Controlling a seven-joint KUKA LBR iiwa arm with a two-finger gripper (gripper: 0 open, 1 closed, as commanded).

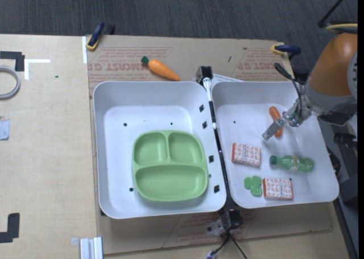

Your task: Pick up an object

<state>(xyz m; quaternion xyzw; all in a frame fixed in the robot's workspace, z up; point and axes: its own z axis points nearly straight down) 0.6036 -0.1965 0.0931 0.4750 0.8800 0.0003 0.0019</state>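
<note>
Dark carpet surrounds the pale wooden table (45, 155), where two shallow white plastic bins sit side by side on cardboard. Over the right bin (318, 192), the arm's pincer (272, 131) hangs low beside a small orange carrot-shaped toy (276, 116); whether its fingers are apart or closed cannot be told. Nearby lie a green plastic bottle (291, 163) and two printed orange-white packets (246, 154). A green divided plate (169, 165) fills the left bin (114, 110).
</note>
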